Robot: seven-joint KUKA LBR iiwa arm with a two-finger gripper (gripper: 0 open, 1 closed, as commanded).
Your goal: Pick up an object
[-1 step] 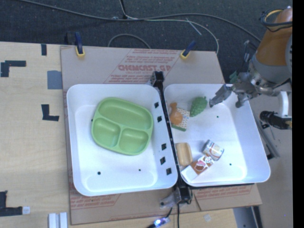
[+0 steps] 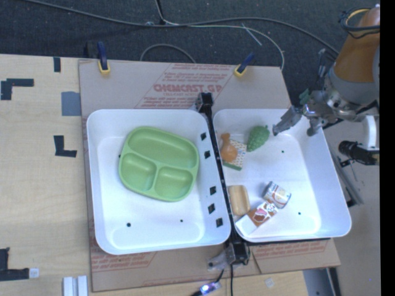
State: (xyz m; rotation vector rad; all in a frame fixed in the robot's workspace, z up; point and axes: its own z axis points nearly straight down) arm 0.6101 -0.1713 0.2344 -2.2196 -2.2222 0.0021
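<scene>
One green divided plate [image 2: 159, 163] sits in the left bin [image 2: 105, 227]; five small items occupy the right bin [image 2: 321, 208], gripper [image 2: 300, 123] spread, grasping nothing.

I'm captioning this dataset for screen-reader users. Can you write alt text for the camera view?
Seen from above, a grey robot arm's tool hovers over the upper right corner of the right bin, which holds a green broccoli-like toy, an orange item, a tan bread-like piece and two small packages. The left bin holds a green divided plate.
</scene>
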